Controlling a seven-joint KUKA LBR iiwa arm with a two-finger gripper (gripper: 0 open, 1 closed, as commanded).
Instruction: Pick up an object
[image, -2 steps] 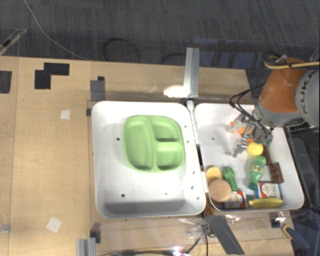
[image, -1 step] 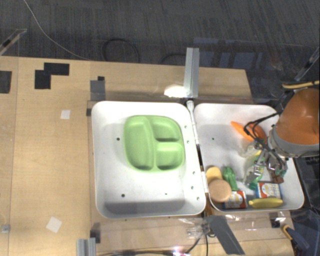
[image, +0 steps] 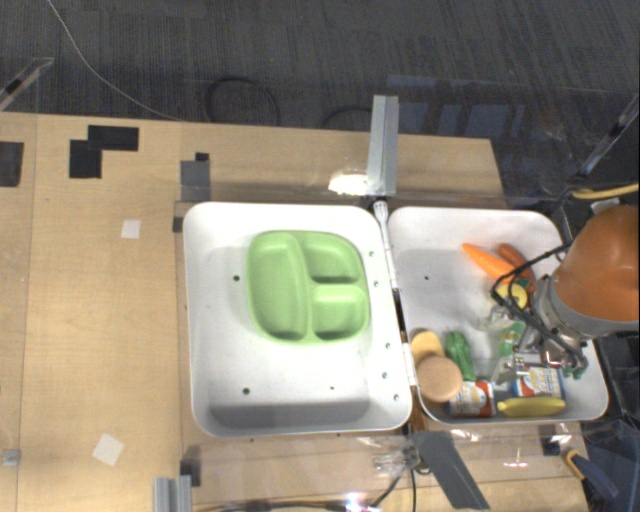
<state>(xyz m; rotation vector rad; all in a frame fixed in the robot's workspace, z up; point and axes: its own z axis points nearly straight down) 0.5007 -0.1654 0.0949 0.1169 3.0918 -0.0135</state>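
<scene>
So the left bin (image: 215, 300) just has a green divided tray (image: 305, 285) sitting in it, and the right bin (image: 440, 235) has the clutter: a tan round block (image: 438, 377) at 7 o'clock, a green piece (image: 459, 352) beside it, a carrot (image: 487, 262) at 1 o'clock. My gripper (image: 520, 350) hangs over the pile at about 4 o'clock, and honestly I can't tell if it's open or closed.

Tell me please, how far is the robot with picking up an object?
Done: the arm has reached into the right bin, and its pincer is low among the items. In hand: nothing visibly held; the carrot, the banana and the rest lie in the bin. Left: grasp one item and lift it. The green tray sits in the left bin.
</scene>
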